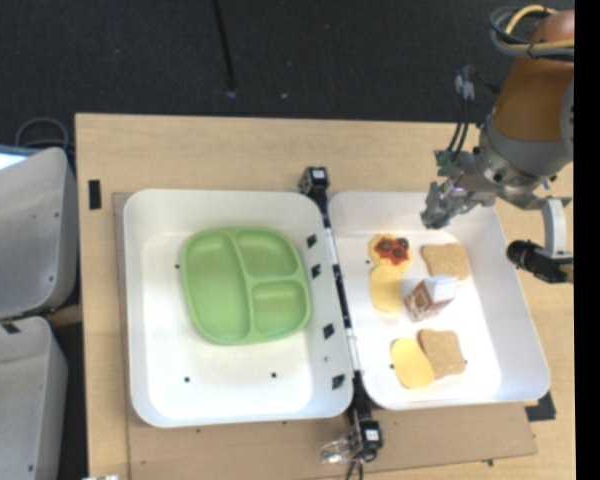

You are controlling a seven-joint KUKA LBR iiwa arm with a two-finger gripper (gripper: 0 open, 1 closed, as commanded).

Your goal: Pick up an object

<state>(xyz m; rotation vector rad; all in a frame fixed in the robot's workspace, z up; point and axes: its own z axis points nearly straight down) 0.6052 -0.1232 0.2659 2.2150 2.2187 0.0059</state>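
The right bin (500, 368) holds several toy food pieces: a small pizza-like piece with red topping (390, 250), a pale yellow slice (385, 291), a tan bread slice (446, 261), a small brown and white carton (428, 298), and lower down a yellow slice (412, 363) beside another bread slice (443, 352). My gripper (438, 211) hangs over the bin's far part, above and to the right of the pizza-like piece. Nothing shows between its fingers.
The left bin (150, 368) holds a green divided plate (247, 285). A divider with black clips runs between the bins. The arm's orange band (528, 98) rises at the right. A grey object (20, 228) sits off the bench at the left.
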